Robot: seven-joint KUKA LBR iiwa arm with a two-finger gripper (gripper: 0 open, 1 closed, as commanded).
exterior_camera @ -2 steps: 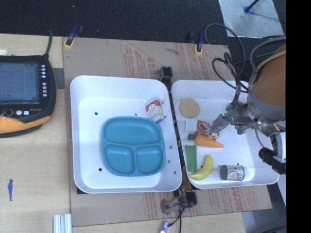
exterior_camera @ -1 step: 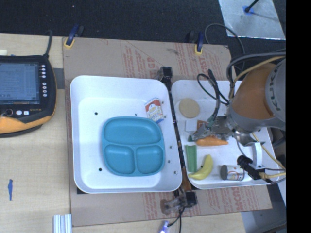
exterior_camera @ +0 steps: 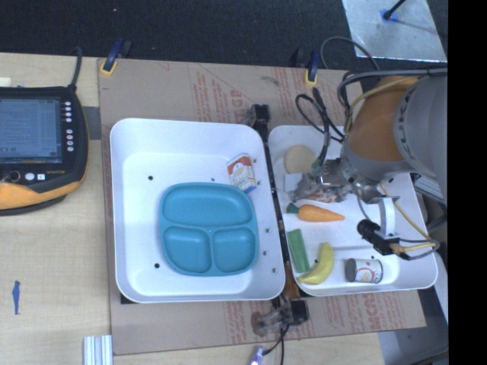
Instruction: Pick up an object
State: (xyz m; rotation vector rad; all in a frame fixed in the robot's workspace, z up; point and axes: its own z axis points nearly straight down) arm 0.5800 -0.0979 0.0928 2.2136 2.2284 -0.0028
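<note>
My grey-and-orange arm [exterior_camera: 396,131] hangs over the right bin [exterior_camera: 426,280]. My gripper [exterior_camera: 323,185] sits low, just above the carrot [exterior_camera: 320,214]; I cannot tell its state. A banana [exterior_camera: 319,265] lies nearer the front.

White bins: left bin [exterior_camera: 129,204] holds a blue divided tray [exterior_camera: 208,228] and a red-and-white carton [exterior_camera: 242,173]. Right bin [exterior_camera: 415,280]: orange carrot [exterior_camera: 321,214], yellow banana [exterior_camera: 319,265], green block [exterior_camera: 297,250], beige ball [exterior_camera: 299,159]. Worktop [exterior_camera: 46,280] pale wood-grain.

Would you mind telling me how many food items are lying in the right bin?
3: a carrot mid-bin, a banana near the front edge, and a round pale one at the back-left. The arm may hide more.
</note>
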